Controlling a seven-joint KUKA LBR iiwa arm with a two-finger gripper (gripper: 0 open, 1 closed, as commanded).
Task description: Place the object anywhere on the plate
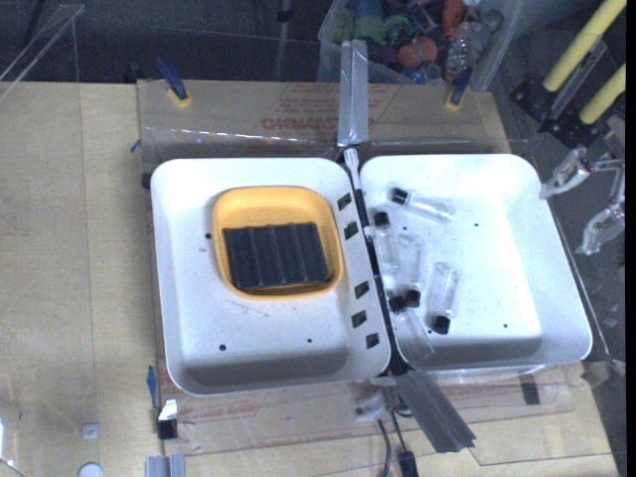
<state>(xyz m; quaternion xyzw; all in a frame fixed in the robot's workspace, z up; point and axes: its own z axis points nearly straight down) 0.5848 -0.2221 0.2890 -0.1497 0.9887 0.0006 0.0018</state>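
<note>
Nearest, on the pale wooden bench [70, 296], two shallow white bins side by side. In the right bin [517, 311], several clear plastic vials with black caps [442, 286], scattered towards its left half. In the left bin [184, 306], a yellow rounded-square plate [227, 217] carrying a dark ridged rectangular slab [276, 254], flat and inside the rim. At the right edge, just beyond the right bin, the pale metal hand [594, 207], holding nothing visible; whether open or closed, cannot tell. Farthest, a clear box of coloured toys [417, 18].
</note>
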